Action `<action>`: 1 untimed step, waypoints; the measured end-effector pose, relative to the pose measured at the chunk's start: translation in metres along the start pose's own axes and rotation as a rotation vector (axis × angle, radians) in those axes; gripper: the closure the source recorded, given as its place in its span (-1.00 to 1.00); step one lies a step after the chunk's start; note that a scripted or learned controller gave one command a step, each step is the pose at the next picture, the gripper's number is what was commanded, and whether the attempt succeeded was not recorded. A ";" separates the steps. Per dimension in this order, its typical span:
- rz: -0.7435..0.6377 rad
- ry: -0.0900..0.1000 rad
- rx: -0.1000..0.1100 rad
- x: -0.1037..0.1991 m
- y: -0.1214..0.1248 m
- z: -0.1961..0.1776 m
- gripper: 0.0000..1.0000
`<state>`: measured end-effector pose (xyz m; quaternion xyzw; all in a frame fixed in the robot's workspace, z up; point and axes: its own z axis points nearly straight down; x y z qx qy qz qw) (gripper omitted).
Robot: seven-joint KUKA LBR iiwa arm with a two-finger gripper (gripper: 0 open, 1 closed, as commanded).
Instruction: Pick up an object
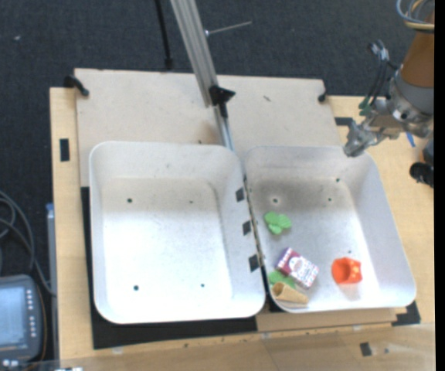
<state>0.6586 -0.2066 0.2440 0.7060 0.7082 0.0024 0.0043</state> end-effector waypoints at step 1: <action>-0.002 0.000 0.001 -0.002 0.002 -0.050 1.00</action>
